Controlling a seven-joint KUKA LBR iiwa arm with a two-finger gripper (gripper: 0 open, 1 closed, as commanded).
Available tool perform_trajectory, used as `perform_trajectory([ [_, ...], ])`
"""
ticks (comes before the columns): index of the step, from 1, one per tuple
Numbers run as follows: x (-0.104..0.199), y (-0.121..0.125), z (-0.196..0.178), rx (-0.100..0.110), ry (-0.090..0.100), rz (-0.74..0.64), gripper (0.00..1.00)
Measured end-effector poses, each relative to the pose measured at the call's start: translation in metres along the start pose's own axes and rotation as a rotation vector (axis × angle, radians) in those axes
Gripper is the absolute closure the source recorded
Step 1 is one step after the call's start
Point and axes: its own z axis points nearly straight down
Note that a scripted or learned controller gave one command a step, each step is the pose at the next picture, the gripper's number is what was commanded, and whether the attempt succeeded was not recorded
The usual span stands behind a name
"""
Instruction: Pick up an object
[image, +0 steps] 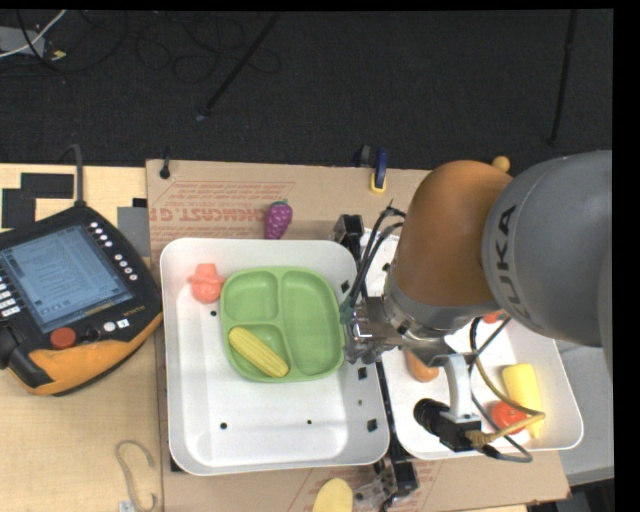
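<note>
Two white bins side by side; left bin (190, 420) has green tray (300, 325) w/ corn (258, 352) on it, pink toy (205, 283) beside. Gripper (352, 335) is at tray's right edge; grip state I cannot tell.

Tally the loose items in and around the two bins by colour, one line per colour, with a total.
Yellow: 3 (corn, block, piece at the bench's front edge)
Orange or pink: 3 (pink toy, orange piece, orange-red piece)
Green: 1 (divided plate)
Purple: 1 (grapes)
Total: 8
</note>
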Motion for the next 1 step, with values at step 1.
perform_trajectory([
  [1, 0.0158, -0.0023, -0.0017, -0.003, -0.002, 0.002, 1.00],
])
